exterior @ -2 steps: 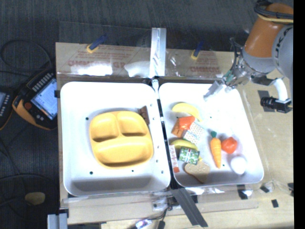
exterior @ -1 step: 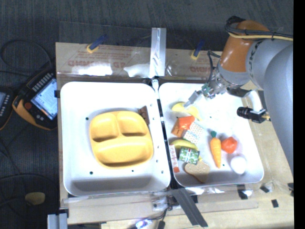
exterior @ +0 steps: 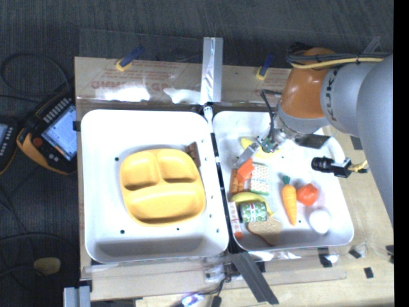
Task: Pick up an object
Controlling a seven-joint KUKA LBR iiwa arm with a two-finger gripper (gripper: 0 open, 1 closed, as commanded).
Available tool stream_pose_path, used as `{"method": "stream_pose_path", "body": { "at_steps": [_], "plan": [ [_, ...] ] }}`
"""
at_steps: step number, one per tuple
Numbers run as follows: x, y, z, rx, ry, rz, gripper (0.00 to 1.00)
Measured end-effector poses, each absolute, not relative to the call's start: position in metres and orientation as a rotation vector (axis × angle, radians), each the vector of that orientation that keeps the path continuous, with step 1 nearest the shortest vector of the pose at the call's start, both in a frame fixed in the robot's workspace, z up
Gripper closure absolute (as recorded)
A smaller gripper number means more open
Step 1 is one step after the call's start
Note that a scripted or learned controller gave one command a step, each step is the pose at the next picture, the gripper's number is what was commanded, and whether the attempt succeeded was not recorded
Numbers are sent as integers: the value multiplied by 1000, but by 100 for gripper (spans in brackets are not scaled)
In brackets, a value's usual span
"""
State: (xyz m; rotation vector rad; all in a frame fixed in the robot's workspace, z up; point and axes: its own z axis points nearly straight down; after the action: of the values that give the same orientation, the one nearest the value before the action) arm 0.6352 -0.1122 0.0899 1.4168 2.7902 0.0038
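Two white bins sit side by side on your bench; the left bin carries a yellow divided tray, the right bin the pickable clutter. Your gripper hangs low near the right bin's far edge, just beside a small yellow piece; whether it is wide or closed you cannot tell from this slant. A carrot, a red tomato and a white egg lie toward the near right corner, with cartons packed along the dividing wall. Expect trouble there: crowded items could jam together, or the yellow piece could skid away.
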Motion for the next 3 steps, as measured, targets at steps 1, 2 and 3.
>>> {"method": "stream_pose_path", "body": {
  "at_steps": [1, 2, 3],
  "plan": [
    [637, -111, 101, 1415, 2787, 12, 100],
    [637, -111, 101, 1415, 2787, 11, 0],
    [638, -110, 110, 1415, 2786, 16, 100]
  ]
}}
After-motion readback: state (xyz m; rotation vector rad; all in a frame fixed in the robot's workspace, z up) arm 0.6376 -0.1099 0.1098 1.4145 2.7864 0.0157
